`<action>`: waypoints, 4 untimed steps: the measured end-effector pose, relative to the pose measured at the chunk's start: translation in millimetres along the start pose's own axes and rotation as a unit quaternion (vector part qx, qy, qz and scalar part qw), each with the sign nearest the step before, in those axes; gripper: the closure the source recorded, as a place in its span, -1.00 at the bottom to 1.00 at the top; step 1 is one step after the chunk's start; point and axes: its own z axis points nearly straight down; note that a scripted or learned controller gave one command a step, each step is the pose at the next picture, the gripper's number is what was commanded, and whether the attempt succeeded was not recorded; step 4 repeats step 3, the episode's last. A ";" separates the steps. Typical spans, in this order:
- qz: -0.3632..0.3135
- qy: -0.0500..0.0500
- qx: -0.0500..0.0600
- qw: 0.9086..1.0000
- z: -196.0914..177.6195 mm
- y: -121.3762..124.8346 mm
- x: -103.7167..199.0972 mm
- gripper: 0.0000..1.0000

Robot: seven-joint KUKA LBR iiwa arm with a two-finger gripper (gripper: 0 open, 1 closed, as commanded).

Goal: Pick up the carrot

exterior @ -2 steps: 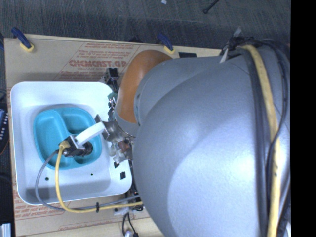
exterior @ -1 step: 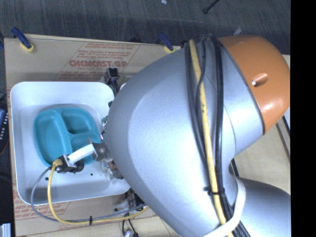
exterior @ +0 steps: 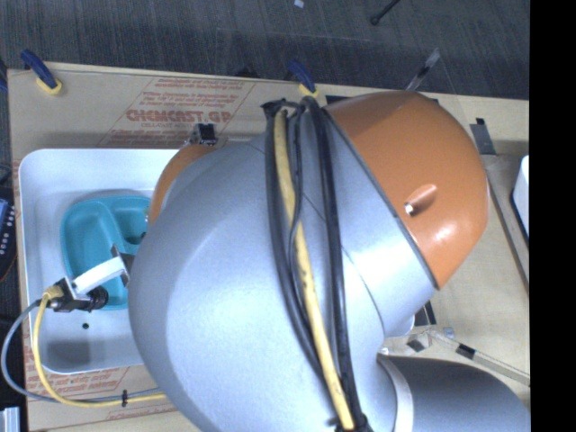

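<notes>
My own arm (exterior: 234, 286) takes up most of what the camera sees: one broad grey shell and one orange band (exterior: 432, 178) on its upper right. One bundle of black and yellow cables (exterior: 301, 241) runs down the shell from top to bottom.

Where the carrot lies I cannot tell, and so I can say nothing sure of its shape or skin. The nearest thing to its colour is one curved orange patch (exterior: 165, 185) at the upper left edge of my grey shell, above the white bin (exterior: 27, 187) at the view's left. It has the same smooth, glossy orange as my band, and I cannot tell whether it is part of me or something lying in the bin.

Whether my gripper is apart or closed I cannot tell either, as my arm covers it.

In the uncovered part of that bin I count one teal dish (exterior: 90, 232), shallow, with a ridge parting it into two hollows. Its right side passes under my shell. I also count one small dark speck (exterior: 85, 325) on the bin floor below the dish.

Behind the bin lies one sheet of brown cardboard (exterior: 180, 106) printed in red, with two blue clamps on its far edge, one (exterior: 40, 72) at the left corner and one (exterior: 301, 75) near the middle. One small black clip (exterior: 205, 134) sits at the bin's far rim.
</notes>
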 end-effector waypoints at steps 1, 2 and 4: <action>0.006 -0.019 0.003 1.000 1.1 5.8 -9.2 -1.00; -0.007 -0.003 -0.001 1.000 23.6 -36.0 96.4 -1.00; -0.038 -0.002 0.000 0.999 22.1 6.6 -2.0 -1.00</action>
